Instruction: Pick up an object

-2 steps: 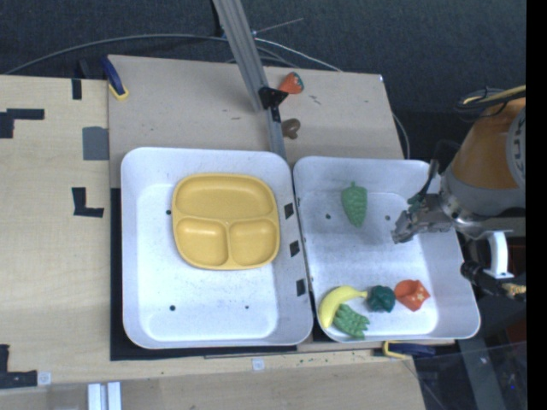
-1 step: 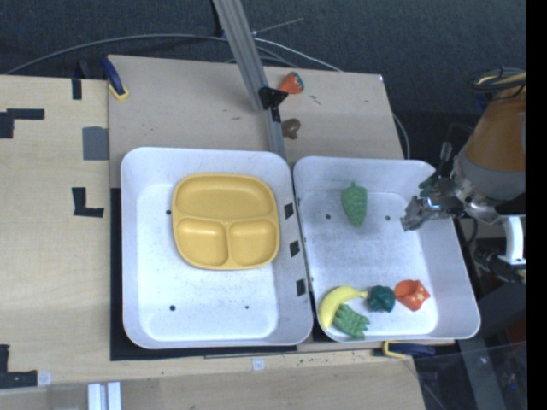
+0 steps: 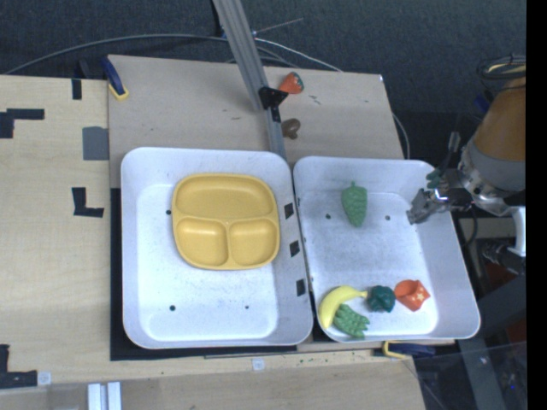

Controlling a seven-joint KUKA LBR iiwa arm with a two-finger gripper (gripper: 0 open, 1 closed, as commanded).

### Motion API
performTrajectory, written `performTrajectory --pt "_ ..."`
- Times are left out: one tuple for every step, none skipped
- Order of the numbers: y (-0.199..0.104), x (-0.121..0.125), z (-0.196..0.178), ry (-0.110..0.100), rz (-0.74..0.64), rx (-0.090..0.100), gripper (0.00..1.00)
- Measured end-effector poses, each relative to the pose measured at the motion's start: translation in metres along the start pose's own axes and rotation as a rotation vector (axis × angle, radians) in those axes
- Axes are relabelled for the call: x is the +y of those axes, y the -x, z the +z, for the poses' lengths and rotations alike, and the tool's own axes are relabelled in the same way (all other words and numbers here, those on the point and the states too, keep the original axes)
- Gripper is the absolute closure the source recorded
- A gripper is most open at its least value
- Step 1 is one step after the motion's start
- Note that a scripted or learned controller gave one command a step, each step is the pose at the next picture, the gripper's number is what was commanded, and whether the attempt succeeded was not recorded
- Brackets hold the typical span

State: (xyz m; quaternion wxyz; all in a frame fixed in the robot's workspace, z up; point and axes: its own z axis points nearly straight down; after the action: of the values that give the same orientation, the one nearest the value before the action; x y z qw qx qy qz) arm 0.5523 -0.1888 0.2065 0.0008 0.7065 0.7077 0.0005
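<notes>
The right bin (image 3: 444, 254) holds a green leafy toy (image 3: 355, 203) near its back. Along its front lie a yellow banana (image 3: 335, 301), a light green piece (image 3: 350, 321), a dark teal piece (image 3: 381, 299) and an orange-red piece (image 3: 413, 294). My gripper (image 3: 424, 205) hangs over the right bin's back right corner, to the right of the green leafy toy and apart from it. I see nothing between its fingers.
The left bin (image 3: 145, 229) carries a yellow divided plate (image 3: 226, 220). A grey pole (image 3: 244, 41) slants across the back of the bench, with a small orange item (image 3: 292, 82) beside it. A blue and yellow clamp (image 3: 114, 78) sits at the back left.
</notes>
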Motion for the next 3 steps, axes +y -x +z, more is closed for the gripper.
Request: performTrajectory --pt "-0.064 0.004 -0.007 -0.003 -0.006 0.003 1.00" --pt "-0.113 0.004 -0.001 -0.004 -0.005 0.002 1.00" --pt "-0.163 0.000 0.003 -0.005 -0.005 0.002 1.00"
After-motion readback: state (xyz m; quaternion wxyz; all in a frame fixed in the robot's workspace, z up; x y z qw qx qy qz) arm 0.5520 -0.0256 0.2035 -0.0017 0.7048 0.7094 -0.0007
